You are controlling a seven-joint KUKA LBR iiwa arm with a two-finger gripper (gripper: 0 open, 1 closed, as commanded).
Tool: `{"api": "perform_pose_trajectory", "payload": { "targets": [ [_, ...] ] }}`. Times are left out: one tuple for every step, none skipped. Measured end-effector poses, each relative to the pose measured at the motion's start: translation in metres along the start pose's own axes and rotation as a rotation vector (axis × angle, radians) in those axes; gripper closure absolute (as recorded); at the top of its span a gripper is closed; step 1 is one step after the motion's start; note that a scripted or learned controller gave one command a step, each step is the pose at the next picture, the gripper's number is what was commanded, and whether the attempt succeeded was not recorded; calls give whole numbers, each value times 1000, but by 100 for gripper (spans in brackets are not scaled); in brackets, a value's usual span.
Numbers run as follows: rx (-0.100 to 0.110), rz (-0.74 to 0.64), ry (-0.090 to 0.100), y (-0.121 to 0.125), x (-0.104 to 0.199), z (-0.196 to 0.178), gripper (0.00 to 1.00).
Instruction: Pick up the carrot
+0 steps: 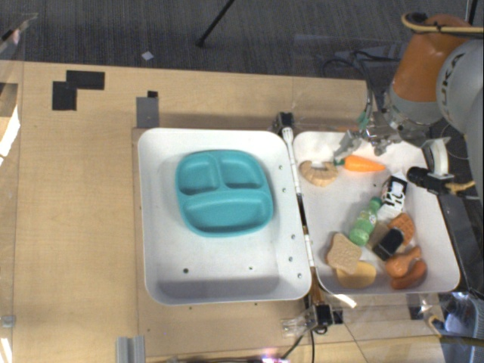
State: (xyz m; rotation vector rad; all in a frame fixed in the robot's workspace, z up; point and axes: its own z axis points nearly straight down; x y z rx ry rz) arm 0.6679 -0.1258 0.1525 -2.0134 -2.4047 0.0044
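Camera view: tool (361, 138) just above carrot (364, 164), right bin (446, 233); finger state unclear.

You see the grey metal gripper (361, 144) at the far edge of the right shallow white bin (446, 237), just above the orange carrot (364, 164), which lies flat beside a tan pretzel-shaped piece (318, 172). In the left white bin (155, 225) rests a teal divided plastic tray (224, 190).
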Motion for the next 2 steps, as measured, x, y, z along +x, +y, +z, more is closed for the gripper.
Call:
{"api": "perform_pose_trajectory", "payload": {
  "targets": [
    [-14, 12, -5, -1, -30, 66, 0],
    [-20, 4, -8, 2, -28, 53, 100]
  ]
}}
